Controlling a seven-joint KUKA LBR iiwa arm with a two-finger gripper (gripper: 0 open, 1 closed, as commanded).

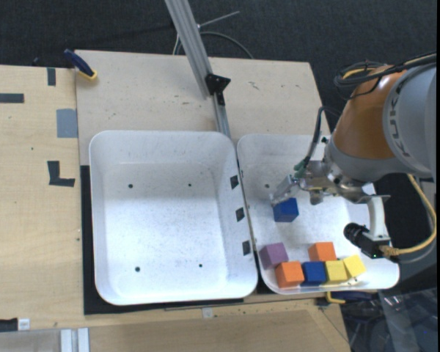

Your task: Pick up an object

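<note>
The grey-and-orange arm (385, 127) is reaching over the right bin (257, 163), its gripper (284, 193) hanging directly above a blue cube (285, 210) lying apart from the other blocks; whether the gripper is apart or together cannot be told.

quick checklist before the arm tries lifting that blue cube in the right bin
1. Gripper over right bin: ok.
2. Gripper close to blue cube: ok, just above it in the view.
3. Cube between the fingers: cannot tell.
4. Blue cube apart from the other blocks: ok, purple block sits lower down with a gap.
5. Cube away from the bin wall: ok.
6. Left bin out of the arm's path: ok.
</note>
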